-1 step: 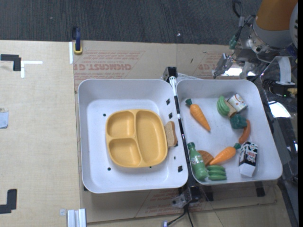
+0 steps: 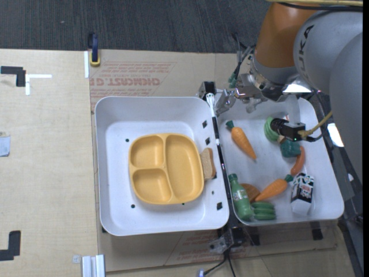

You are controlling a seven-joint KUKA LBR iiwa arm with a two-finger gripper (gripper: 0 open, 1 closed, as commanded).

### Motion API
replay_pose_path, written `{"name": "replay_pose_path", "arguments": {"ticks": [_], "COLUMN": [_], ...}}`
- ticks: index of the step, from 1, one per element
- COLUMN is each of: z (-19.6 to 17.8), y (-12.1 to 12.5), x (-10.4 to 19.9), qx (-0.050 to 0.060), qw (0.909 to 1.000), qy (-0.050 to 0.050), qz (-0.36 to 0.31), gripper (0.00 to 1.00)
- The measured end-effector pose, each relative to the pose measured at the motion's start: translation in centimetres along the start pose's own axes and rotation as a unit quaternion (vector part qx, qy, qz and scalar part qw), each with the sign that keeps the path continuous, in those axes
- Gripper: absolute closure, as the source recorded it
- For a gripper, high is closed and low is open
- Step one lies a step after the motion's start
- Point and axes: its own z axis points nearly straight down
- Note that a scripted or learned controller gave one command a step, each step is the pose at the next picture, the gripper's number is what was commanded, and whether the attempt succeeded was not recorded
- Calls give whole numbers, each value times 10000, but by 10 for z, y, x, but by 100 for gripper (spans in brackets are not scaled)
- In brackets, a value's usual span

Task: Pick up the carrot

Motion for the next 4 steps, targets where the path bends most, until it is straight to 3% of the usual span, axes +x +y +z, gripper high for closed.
{"name": "replay_pose_path", "arguments": {"ticks": [1,2,3,4], "z": [0,0,100,91], "y": [-42,-87,-62,-62], "x": [6,-12,-81,-82], "qx": [7,10,3,9], "qw": [9994,9999,9976,9974], "qy": [3,5,1,1], "qz": [-333,151,689,716], "gripper": [0,0,0,100]}}
